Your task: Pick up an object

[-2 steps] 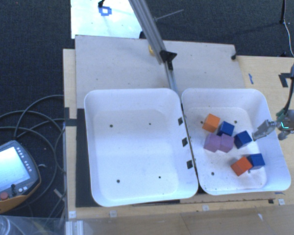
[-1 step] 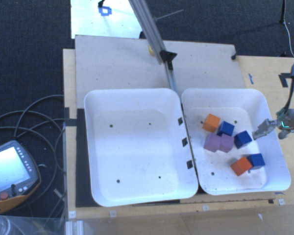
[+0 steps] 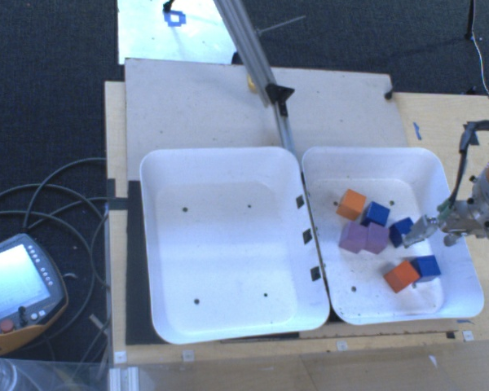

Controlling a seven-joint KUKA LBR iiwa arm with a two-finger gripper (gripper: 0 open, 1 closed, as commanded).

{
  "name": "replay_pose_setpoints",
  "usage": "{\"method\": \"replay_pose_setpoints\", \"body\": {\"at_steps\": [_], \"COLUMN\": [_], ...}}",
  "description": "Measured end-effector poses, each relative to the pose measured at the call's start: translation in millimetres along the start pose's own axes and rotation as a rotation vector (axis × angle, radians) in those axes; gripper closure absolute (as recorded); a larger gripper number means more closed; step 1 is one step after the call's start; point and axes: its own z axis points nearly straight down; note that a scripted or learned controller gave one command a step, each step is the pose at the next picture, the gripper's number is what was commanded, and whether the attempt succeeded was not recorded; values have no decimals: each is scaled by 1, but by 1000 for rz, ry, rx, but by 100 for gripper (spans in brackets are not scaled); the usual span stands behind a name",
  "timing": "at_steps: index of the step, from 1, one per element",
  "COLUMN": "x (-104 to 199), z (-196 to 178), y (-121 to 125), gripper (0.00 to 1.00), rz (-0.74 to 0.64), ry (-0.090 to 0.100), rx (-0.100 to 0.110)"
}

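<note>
Several small blocks lie in the right bin (image 3: 391, 163). An orange cube (image 3: 352, 204) sits beside a blue cube (image 3: 376, 213), with two purple blocks (image 3: 363, 238) just below them. Nearer the front are another orange cube (image 3: 402, 276) and a blue cube (image 3: 427, 267), touching each other. My gripper (image 3: 418, 230) reaches in from the right edge, low over the bin. Its tip is right against a dark blue block (image 3: 400, 231) that sits next to the purple blocks. From this angle I cannot see whether that block is held.
The left bin (image 3: 220, 163) stands beside the right one, their rims touching at the middle. A slanted metal pole (image 3: 248, 43) crosses the back of the bench. A teach pendant (image 3: 16, 287) and cables lie on the floor at left.
</note>
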Motion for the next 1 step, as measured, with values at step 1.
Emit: {"method": "replay_pose_setpoints", "body": {"at_steps": [1], "x": [-1], "z": [61], "y": [-5], "gripper": [0], "rz": [1], "ry": [0], "rx": [1]}}
